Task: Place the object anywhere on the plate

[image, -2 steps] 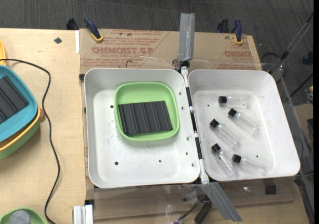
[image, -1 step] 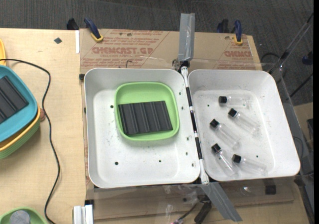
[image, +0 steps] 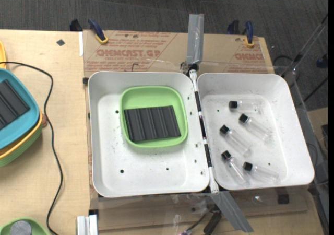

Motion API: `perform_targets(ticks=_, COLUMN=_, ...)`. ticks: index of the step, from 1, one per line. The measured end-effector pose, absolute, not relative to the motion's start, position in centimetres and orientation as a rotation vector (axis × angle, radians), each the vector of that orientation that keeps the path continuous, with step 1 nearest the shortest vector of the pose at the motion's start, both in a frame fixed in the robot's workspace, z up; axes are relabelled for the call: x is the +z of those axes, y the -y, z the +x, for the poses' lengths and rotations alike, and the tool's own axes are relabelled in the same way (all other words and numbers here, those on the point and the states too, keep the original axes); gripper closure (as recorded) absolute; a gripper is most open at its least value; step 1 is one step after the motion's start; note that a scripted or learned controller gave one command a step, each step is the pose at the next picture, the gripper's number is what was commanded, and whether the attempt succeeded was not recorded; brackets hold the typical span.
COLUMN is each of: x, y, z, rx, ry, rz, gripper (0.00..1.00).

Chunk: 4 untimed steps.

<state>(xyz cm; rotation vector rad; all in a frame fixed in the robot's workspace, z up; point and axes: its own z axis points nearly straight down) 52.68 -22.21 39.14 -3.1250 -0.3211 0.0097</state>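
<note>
The left bin [image: 104, 140] holds one green plate [image: 180, 98] with a dark ribbed pad [image: 152, 123] lying on it. The right bin [image: 292, 124] holds five clear vials [image: 234, 144] with black caps, scattered apart and lying flat, well apart from the plate. Two blue clamps [image: 97, 30] grip the cardboard [image: 141, 51] behind the bins.

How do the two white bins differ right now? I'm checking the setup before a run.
The left bin holds a green plate with a dark ridged pad on it; the right bin holds five clear vials with black caps, lying scattered. The left bin's contents sit toward its upper half, while the right bin's vials spread across its middle. Both bins are shallow, white, about the same size, and sit side by side.
</note>
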Motion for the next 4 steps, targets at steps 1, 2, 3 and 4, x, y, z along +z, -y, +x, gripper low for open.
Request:
perform_targets(ticks=1, x=34.9, y=22.2, z=55.8, rx=0.012, ry=0.322, rz=-3.123, gripper=0.0)
perform_targets(ticks=2, x=33.2, y=22.2, z=55.1, rx=0.01, ry=0.315, rz=-3.125, gripper=0.0)
perform_targets(ticks=3, x=36.9, y=22.2, z=56.2, rx=0.008, ry=0.323, rz=-3.125, gripper=0.0)
perform_targets(ticks=4, x=31.8, y=22.2, z=57.9, rx=0.01, ry=0.322, rz=-3.124, gripper=0.0)
